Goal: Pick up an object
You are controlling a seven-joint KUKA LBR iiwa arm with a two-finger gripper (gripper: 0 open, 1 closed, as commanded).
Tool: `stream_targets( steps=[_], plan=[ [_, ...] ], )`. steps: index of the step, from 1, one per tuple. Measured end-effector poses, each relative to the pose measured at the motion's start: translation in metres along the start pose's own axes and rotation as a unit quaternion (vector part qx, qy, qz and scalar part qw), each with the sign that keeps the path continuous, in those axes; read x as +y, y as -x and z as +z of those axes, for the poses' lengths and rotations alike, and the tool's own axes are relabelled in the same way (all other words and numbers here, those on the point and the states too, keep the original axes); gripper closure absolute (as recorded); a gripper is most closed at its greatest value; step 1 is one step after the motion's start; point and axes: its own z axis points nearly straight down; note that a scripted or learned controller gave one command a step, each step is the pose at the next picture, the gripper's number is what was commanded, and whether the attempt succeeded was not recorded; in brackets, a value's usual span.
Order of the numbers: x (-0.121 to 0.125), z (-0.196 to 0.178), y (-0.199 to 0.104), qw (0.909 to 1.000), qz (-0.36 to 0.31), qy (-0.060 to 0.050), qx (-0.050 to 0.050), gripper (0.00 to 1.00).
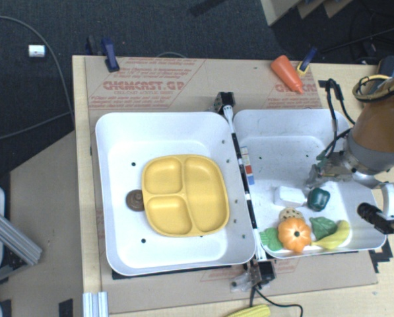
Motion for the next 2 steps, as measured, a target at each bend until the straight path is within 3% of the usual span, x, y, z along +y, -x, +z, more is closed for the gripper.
stream_targets(
  steps=[1, 2],
  plan=[
    [0.000, 0.000, 0.000, 1.0000, 0.000, 0.000, 0.000, 0.00],
    [-0.036, 0.010, -0.016, 1.0000, 0.000, -0.001, 0.000, 0.00]
  ],
)
